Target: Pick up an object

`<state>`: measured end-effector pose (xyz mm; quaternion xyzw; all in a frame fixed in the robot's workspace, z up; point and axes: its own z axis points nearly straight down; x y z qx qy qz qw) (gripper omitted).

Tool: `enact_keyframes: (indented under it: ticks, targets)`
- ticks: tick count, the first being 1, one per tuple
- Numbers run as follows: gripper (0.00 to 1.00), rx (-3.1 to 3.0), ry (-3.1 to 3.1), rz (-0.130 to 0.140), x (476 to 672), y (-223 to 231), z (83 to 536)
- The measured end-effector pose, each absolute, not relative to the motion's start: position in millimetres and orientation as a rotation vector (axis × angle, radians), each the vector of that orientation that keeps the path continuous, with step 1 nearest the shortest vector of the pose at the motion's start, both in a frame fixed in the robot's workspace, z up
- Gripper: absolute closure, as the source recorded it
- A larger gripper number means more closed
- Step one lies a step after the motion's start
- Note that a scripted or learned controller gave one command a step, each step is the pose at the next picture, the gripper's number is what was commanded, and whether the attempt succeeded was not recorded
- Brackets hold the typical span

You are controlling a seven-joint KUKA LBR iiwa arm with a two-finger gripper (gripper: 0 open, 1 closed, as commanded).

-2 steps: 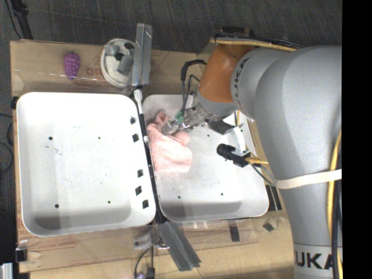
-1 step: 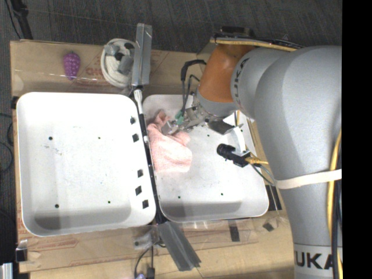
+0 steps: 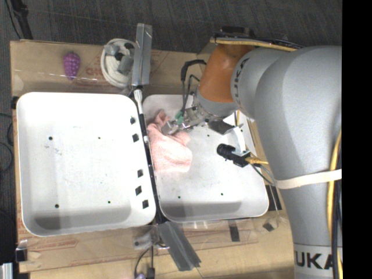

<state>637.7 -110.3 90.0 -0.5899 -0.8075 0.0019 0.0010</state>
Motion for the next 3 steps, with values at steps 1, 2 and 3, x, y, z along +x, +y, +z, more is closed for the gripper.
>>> enact_keyframes:
  ticks: [1, 2, 3]
  targets:
    - [0.00, -1.852, -2.535, 0.006, 637.7, -110.3, 90.0]
    - [0.00, -1.852, -2.535, 0.006, 637.7, -110.3, 90.0]
    - [0.00, -1.852, -2.535, 0.006, 637.7, -110.3, 90.0]
